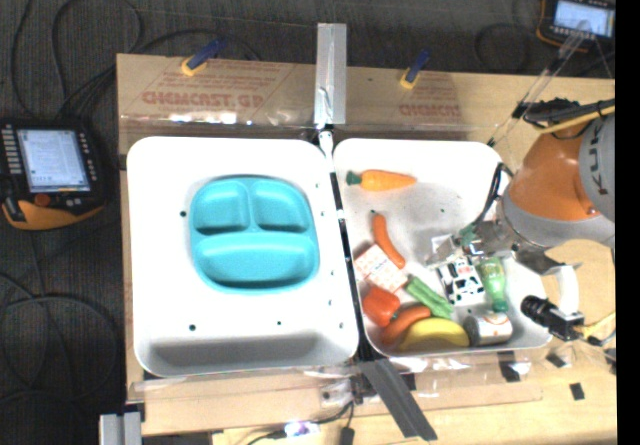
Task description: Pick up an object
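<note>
The right bin (440, 158) holds a heap of toy food. A carrot (385, 179) lies near its far edge, and a thin orange pepper (388, 239) sits further in. A small red and white box (372, 264), a green pod (430, 295), a banana (437, 334) and an orange piece (380, 307) crowd the near side. My gripper (462, 268) hangs low over the right part of this heap, next to a green bottle (492, 280) and a white can (490, 326). Its tip is hidden among the objects.
In the left bin (160, 333) lies a blue divided plate (254, 232). The arm's orange band (545, 183) and grey wrist (550, 228) overhang the right bin's right wall. A metal divider (330, 83) stands behind the bins. Handheld screens sit at the far left (48, 173) and top right (578, 18).
</note>
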You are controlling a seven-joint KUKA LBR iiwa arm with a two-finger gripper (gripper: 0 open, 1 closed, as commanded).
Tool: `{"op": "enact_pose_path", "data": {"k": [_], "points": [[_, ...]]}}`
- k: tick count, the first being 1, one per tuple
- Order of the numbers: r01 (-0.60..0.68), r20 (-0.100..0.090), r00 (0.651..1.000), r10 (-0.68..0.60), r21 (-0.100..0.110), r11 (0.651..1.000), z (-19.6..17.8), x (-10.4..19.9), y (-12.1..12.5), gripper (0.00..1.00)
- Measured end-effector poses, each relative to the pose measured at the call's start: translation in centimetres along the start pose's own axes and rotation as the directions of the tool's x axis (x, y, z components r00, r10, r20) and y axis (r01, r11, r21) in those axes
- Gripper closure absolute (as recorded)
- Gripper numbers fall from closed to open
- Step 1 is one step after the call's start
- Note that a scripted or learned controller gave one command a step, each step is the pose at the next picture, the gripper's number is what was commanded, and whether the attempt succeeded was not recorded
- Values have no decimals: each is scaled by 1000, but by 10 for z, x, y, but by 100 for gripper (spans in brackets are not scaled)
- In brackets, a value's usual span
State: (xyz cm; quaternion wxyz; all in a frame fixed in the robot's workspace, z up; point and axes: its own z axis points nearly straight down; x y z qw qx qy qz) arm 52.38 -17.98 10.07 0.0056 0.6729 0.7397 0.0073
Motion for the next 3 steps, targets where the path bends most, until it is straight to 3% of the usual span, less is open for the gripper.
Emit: {"op": "enact_pose_path", "data": {"k": [1,2,3], "points": [[29,1,1000,-29,20,999,-118,29,44,100],[36,2,999,-36,21,999,-77,43,51,100],[-11,4,1000,11,20,1000,-141,65,73,100]]}}
